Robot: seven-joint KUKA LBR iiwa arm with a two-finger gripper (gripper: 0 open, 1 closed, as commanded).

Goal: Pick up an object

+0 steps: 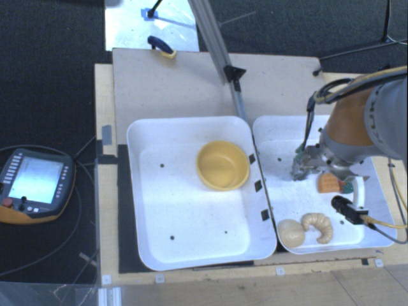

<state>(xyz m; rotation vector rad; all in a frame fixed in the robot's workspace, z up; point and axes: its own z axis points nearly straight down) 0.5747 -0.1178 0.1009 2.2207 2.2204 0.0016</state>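
My gripper [299, 169] hangs low over the middle of the right bin [274, 132], its dark fingers pointing down at the bin floor. Just to its right lies an orange block [327, 183] with a small green and red piece beside it. A beige croissant-shaped toy [319, 225] and a pale egg-shaped object [291, 233] rest near the bin's front edge. A yellow bowl [222, 164] sits upright in the left bin [185, 234], near its right wall.
A slanted metal pole [217, 37] crosses the back of the bench and ends between the bins. A teach pendant [35, 183] lies on the floor at the left. A black cable connector [347, 209] hangs over the right bin's front right.
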